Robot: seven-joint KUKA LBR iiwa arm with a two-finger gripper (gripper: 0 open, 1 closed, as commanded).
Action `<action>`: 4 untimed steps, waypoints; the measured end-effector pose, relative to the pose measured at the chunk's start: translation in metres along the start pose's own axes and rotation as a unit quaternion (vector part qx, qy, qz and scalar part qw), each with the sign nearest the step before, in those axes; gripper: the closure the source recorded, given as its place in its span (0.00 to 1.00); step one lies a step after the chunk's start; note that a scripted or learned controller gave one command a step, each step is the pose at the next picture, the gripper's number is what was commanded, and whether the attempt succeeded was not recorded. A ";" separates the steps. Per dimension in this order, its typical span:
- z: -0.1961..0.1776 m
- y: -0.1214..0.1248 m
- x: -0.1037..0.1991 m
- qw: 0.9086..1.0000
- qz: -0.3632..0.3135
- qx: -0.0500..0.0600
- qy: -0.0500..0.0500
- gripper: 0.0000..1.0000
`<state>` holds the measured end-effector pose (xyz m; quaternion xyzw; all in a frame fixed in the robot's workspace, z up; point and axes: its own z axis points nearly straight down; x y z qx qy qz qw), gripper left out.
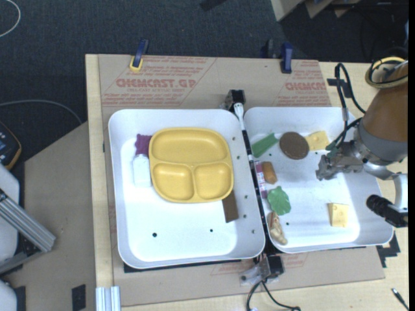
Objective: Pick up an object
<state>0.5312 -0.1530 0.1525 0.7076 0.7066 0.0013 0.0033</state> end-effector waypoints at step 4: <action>-0.065 0.063 0.082 1.000 -0.004 0.001 0.002 1.00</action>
